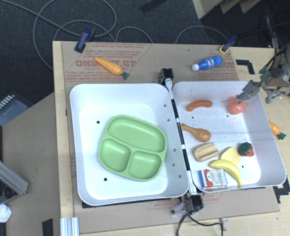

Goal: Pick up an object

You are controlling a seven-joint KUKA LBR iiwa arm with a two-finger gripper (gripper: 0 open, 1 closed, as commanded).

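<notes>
Fingers (246, 92) just above the pink object (236, 106), touching it.

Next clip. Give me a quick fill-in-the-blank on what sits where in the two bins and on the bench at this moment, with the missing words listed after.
1. The green divided plate lies in the ____ bin as the camera sees it.
2. The banana in the right bin is coloured ____.
3. The toy carrot lies outside both bins, on the ____ sheet behind them.
4. The gripper is closest to the ____ object at the far side of the right bin.

Missing words: left; yellow; cardboard; pink
</notes>
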